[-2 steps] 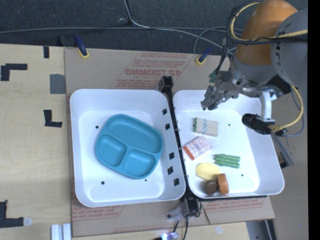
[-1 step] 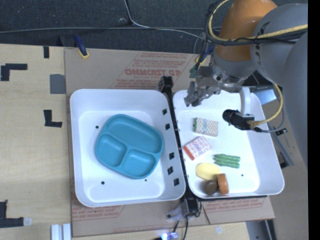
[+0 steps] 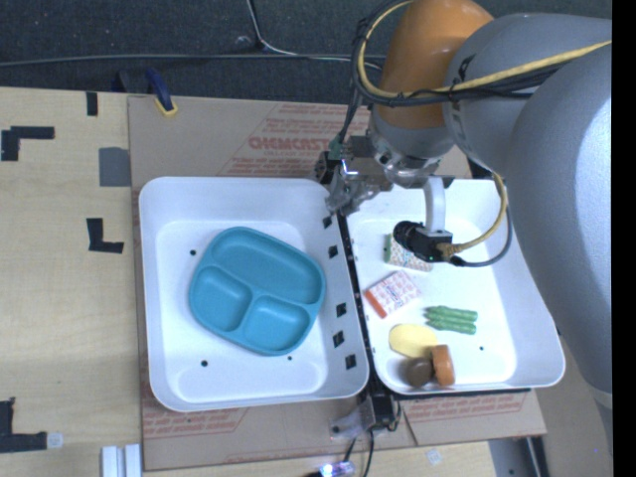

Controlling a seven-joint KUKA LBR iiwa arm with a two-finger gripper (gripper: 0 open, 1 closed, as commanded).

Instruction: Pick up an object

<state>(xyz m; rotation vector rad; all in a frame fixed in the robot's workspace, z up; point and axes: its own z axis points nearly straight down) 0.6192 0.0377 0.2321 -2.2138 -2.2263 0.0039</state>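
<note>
My gripper (image 3: 343,189) hangs over the far end of the divider between the two white bins, below the orange wrist band. Nothing shows between its fingers. In the left bin (image 3: 164,266) lies a blue divided plate (image 3: 256,291). The right bin (image 3: 527,336) holds a red-and-white packet (image 3: 391,293), a green bean pod (image 3: 451,317), a yellow rounded piece (image 3: 412,339), a brown lump (image 3: 418,371) and an orange piece (image 3: 443,365). A small patterned packet (image 3: 401,256) lies nearer the gripper, partly covered by the robot's fittings.
The bins rest on a cardboard sheet (image 3: 258,137) on a wooden bench (image 3: 60,296). The big grey arm covers the right bin's far right side. Black clips run along the divider (image 3: 343,306) between the bins.
</note>
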